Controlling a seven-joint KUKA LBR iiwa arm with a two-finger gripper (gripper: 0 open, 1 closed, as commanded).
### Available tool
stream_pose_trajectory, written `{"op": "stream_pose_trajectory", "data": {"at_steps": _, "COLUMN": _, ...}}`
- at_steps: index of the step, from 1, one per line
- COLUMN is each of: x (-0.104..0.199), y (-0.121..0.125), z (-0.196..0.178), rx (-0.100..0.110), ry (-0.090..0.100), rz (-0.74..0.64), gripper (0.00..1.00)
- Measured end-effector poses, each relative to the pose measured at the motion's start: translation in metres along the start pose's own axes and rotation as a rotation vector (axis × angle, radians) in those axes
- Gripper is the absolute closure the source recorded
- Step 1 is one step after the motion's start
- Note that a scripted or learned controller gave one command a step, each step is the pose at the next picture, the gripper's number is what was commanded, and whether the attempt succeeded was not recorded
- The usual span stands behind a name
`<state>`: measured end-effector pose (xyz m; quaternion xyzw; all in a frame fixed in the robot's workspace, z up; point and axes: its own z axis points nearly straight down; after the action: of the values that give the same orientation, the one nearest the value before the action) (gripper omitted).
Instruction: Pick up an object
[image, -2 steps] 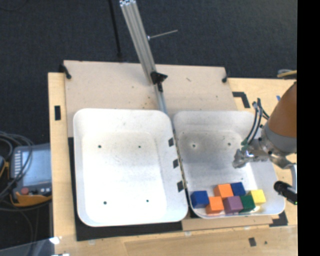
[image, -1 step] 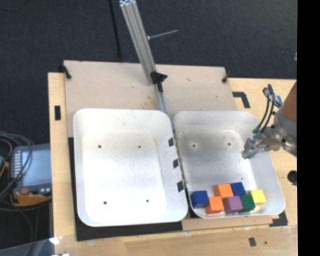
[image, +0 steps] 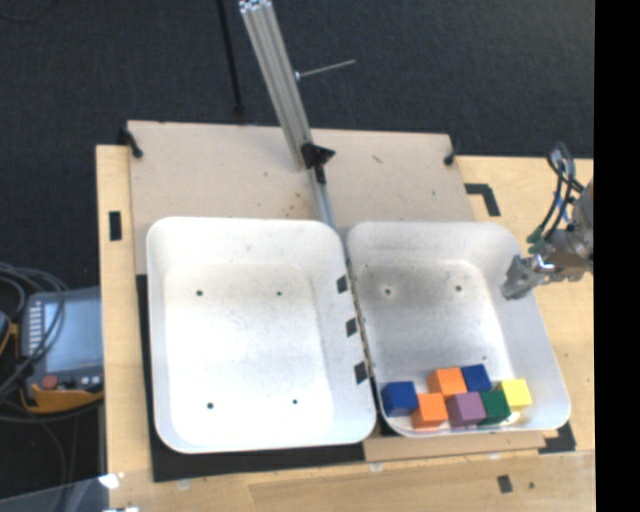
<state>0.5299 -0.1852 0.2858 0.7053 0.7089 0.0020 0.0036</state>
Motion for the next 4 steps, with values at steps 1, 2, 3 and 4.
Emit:
{"op": "stream_pose_trajectory", "data": {"at_steps": 1, "x": 0.047, "y": 0.019, "z": 0.017, "rx": 0.009, "ry": 0.002, "rz": -0.001, "gripper": 1.00}}
{"op": "stream_pose_trajectory", "data": {"at_steps": 2, "x": 0.087, "y": 0.048, "z": 0.018, "rx": 0.005, "ry": 0.001, "rz": -0.001, "gripper": 1.00}}
{"op": "stream_pose_trajectory", "data": {"at_steps": 3, "x": 0.130, "y": 0.070, "z": 0.015, "rx": 0.005, "ry": 0.002, "rz": -0.001, "gripper": 1.00}}
{"op": "stream_pose_trajectory", "data": {"at_steps": 4, "x": 0.187, "y": 0.084, "z": 0.028, "rx": 0.005, "ry": 0.001, "rz": -0.001, "gripper": 1.00}}
